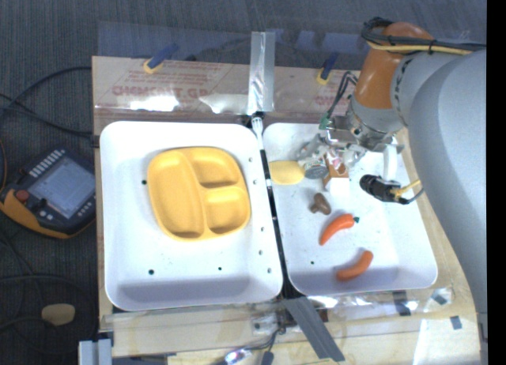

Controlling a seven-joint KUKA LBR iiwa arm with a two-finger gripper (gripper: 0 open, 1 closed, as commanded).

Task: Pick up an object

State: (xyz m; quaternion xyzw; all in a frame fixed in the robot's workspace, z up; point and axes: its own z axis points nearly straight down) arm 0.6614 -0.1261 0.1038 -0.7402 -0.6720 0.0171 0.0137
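Sausage (354, 265) lies nearest (backboard (182, 87) print blurred, unreadable).

The grey arm with its orange wrist band (378, 75) reaches in from the right, its hand (336, 154) lowered.

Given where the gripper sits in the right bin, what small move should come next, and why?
Probably a short descent. The gripper hangs over the small cluster at the back of the right white bin, beside the pale yellow oval piece; nothing visibly sits between its fingers.
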